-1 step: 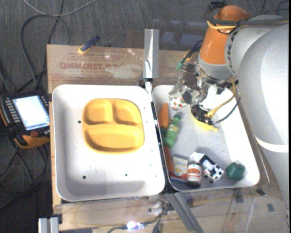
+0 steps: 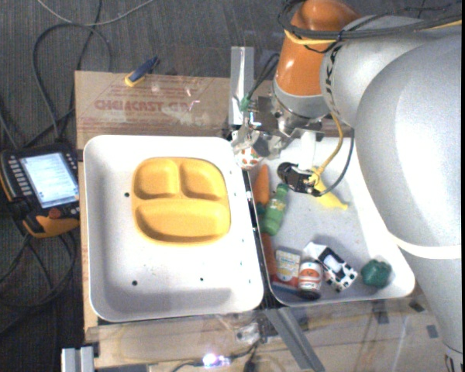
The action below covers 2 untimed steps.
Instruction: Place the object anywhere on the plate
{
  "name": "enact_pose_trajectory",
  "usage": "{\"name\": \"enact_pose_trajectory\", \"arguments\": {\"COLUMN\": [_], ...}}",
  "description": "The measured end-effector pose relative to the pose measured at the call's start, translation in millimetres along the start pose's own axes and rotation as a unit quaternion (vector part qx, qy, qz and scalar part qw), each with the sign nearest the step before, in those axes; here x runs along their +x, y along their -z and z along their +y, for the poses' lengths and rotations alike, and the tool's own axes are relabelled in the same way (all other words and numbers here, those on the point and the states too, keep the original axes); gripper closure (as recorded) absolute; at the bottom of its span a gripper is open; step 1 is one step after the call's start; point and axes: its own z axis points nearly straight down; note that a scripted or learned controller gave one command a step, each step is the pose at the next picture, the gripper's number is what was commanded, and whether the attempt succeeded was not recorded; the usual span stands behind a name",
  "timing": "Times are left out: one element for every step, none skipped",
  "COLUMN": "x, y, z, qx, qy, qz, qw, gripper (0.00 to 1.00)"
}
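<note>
A yellow divided plate [image 2: 182,200] lies in the left white bin [image 2: 108,277], toward its back. My gripper [image 2: 247,147] hangs over the wall between the two bins, near their far end and just right of the plate's far right corner. A small white and orange object [image 2: 248,159] sits between its fingertips, and the gripper is shut on it. The grey arm with its orange band [image 2: 310,45] comes in from the right above the right bin.
The right bin [image 2: 391,285] holds an orange carrot [image 2: 261,184], a green bottle [image 2: 274,211], a yellow banana [image 2: 335,201], a small can [image 2: 310,277], a cow-patterned box [image 2: 339,273] and a green pepper [image 2: 377,273]. A pendant [image 2: 43,180] lies left of the bins.
</note>
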Motion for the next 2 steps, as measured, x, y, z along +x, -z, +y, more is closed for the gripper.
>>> {"name": "enact_pose_trajectory", "arguments": {"x": [57.6, 57.6], "y": [-7.5, -7.4], "z": [-1.2, -1.2], "qx": [0.007, 0.007], "qy": [0.151, 0.151], "qz": [0.003, 0.004], "qw": [0.9885, 0.9885], "gripper": [1.0, 0.0]}}
